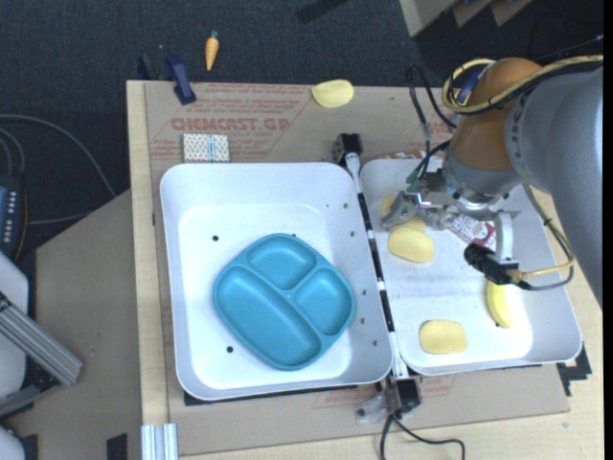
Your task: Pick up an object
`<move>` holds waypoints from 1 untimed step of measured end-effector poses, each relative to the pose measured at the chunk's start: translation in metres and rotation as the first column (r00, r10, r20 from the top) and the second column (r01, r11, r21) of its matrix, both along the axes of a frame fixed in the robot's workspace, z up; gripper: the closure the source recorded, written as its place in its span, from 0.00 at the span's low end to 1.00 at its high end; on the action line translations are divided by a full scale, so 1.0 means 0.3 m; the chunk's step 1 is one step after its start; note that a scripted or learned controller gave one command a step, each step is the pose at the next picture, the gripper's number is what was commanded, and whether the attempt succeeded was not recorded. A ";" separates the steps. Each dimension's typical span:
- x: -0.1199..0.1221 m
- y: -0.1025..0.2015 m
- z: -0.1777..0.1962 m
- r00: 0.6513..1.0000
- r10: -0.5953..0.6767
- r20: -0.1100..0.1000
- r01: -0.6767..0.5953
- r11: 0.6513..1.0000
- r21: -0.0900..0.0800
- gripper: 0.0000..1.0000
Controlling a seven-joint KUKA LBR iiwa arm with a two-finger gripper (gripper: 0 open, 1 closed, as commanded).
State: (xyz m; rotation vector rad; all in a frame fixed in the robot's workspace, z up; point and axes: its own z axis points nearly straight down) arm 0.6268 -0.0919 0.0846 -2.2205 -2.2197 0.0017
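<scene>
My gripper (445, 216) hangs over the back of the right bin (546, 338), under the orange-banded wrist. A pale yellow lump (412, 246) lies just in front of it and to its left, close to the gripper's lower edge. A second yellow lump (442, 335) rests near the bin's front wall. A small yellow banana-like piece (500, 305) lies to the right of that. A red and white item (469, 226) shows partly beneath the gripper, and a sliver of yellow (388, 204) shows at its left side. Nothing is visibly held.
The left bin (192, 209) holds a blue divided plate (283, 300). On the bench behind the bins lie a yellow object (332, 93), a small carrot (212, 51), a blue item (178, 80) and a patterned packet (206, 147). Cables run beside the arm.
</scene>
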 end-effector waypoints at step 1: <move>0.134 -0.011 0.002 1.000 0.002 0.004 -0.002 1.000 -0.001 0.00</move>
